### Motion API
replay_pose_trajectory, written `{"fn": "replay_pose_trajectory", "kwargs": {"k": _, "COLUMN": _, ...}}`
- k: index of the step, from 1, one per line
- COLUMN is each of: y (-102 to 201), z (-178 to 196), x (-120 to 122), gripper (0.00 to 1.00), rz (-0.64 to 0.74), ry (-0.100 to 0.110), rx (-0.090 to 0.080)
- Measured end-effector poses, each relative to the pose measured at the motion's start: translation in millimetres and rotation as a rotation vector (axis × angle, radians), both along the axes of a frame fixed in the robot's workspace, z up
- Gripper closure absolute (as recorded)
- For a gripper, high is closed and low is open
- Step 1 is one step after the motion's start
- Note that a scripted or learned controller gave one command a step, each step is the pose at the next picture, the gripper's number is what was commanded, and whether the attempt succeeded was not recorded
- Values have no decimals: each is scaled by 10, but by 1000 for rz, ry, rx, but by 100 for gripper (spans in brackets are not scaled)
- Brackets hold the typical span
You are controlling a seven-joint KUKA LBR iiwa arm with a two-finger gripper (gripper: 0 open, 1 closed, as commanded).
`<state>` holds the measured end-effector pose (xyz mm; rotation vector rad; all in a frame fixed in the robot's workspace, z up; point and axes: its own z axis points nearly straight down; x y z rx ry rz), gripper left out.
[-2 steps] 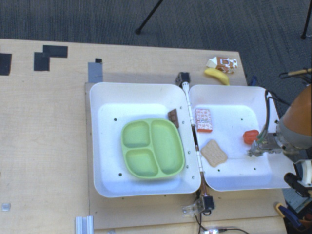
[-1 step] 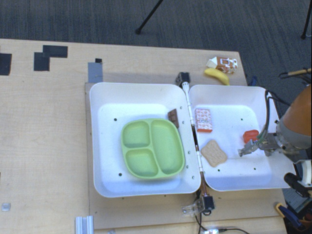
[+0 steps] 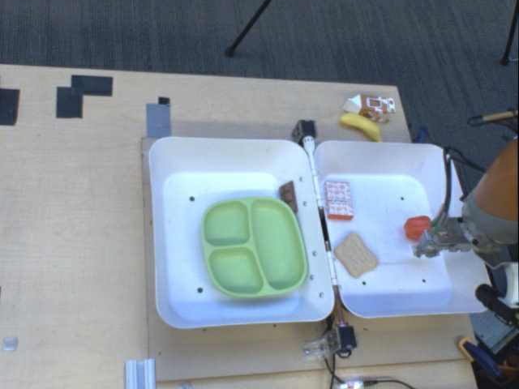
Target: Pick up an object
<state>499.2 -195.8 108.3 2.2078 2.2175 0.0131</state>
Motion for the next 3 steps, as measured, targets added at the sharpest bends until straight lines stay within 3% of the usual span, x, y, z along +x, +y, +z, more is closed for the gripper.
{"fn": "replay_pose_trajectory", "kwargs": {"k": 1, "y": 0, "z": -1, "x": -1, "gripper": 0, "rz": 0, "ry": 0, "rx": 0}}
{"fn": "replay_pose_trajectory", "kwargs": {"k": 2, "y": 4, "z": 106, "x": 15, "gripper": 100, "rz": 1, "ry": -3, "rx": 0}}
{"fn": "replay_pose_trajectory", "kwargs": {"k": 3, "y": 4, "z": 105, "x": 14, "gripper": 0, "rz": 2, "ry": -3, "rx": 0}}
